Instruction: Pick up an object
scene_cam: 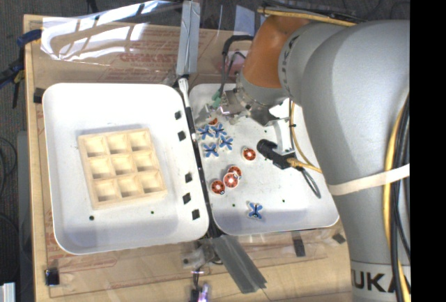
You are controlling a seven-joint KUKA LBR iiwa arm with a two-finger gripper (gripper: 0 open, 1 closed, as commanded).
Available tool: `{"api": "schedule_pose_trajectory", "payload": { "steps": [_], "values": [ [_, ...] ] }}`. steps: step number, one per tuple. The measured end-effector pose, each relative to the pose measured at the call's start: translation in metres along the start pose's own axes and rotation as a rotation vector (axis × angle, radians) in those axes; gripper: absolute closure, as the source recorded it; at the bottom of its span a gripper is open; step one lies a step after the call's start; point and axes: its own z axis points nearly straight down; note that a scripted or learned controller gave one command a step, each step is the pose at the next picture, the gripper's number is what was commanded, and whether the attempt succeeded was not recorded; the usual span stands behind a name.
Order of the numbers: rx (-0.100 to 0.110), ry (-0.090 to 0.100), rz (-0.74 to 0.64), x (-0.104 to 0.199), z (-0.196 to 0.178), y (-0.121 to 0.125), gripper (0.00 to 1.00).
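The right bin (306, 213) holds several small objects. Blue jack-shaped pieces (216, 139) cluster near its upper left, and one more blue jack (255, 210) lies near the front wall. Red-and-white rings (230, 179) lie in the middle, with another ring (248, 153) a little above them. My gripper (221, 109) hangs low over the bin's upper left corner, just above the blue cluster, and the grey arm with its orange band covers the bin's back right. Nothing is visibly held.
The left bin (63, 154) bears a pale wooden tray (122, 165) with a three-by-three grid of pockets. A dark divider with black clips (189, 161) runs between the two bins. Clear plastic sheeting (111, 28) lies behind the bins.
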Motion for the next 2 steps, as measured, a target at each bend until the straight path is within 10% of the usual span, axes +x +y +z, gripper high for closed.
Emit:
{"api": "schedule_pose_trajectory", "payload": {
  "steps": [1, 2],
  "values": [
    [0.01, 0.009, -0.008, 0.0037, -0.0084, -0.0007, 1.0],
    [0.01, 0.005, -0.006, 0.0015, -0.0091, -0.0009, 0.0]
  ]
}}
